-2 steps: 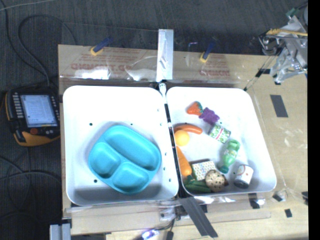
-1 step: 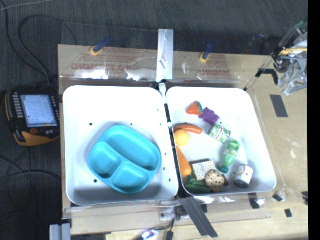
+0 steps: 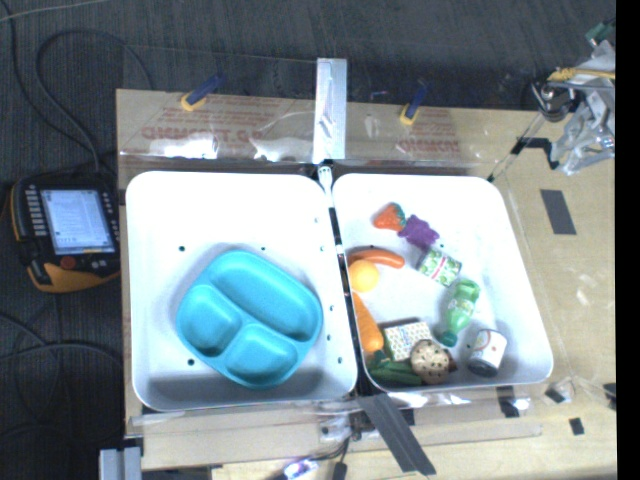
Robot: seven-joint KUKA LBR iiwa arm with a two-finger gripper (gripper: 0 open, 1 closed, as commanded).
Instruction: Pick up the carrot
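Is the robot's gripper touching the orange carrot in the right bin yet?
Apart. In the camera view the gripper hangs at the upper right, outside the right white bin, while the orange carrot lies along that bin's left wall, with bare bench between them.

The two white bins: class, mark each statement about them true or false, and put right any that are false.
1. The blue divided tray lies in the left bin. True.
2. The carrot lies in the left bin. False: it lies in the right bin, along its left wall.
3. The gripper is down inside the right bin. False: it is outside both bins, at the view's upper right.
4. The green bottle is in the right bin. True.
5. The purple grapes rest on the blue tray. False: they are in the right bin, beside the strawberry.
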